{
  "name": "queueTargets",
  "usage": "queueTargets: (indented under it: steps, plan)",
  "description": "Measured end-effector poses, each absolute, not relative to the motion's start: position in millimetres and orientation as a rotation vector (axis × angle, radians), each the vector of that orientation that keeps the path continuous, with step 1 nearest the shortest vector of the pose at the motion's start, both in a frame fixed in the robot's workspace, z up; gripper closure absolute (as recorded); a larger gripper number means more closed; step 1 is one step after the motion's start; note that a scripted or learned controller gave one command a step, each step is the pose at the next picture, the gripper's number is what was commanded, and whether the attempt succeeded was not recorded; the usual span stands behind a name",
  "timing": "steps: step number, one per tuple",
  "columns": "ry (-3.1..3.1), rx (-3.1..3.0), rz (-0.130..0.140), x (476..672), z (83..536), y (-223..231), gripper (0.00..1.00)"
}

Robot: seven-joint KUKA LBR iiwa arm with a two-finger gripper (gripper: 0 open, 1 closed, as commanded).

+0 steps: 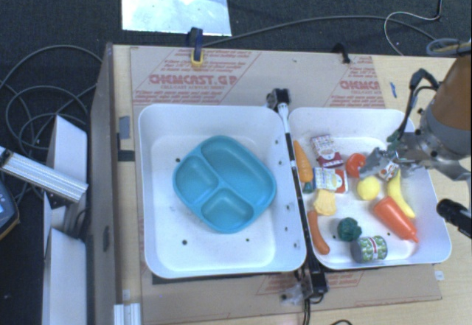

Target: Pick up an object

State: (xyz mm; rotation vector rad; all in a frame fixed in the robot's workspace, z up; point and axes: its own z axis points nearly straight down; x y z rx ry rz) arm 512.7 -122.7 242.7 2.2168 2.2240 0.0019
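Camera view: right shallow white bin (435, 246) crowded with toy food. Metal two-finger hand (383, 162) low over bin's upper right part, reaching in from right. Grip state impossible to tell; nothing seen between. Round yellow plastic lemon (368, 188) just below hand, red tomato-like piece (355, 163) just to its left, curved yellow banana (399, 194) below-right, long axis running toward near rim. Lemon judged likeliest target.

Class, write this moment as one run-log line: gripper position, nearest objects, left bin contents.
gripper: over right bin | nearest: lemon, banana, tomato | grasp: not confirmed | left bin: blue divided plate
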Motion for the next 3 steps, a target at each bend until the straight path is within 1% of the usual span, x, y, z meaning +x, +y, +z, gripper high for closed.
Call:
queueTargets:
  steps: [1,2,3]
  plan:
    - [2.221,2.219,0.002,489.9,84.6,-142.3,0.00]
    - [2.221,2.215,0.002,579.3,133.8,-207.0,0.00]
    - [2.225,2.216,0.002,646.9,84.2,-205.8,0.00]
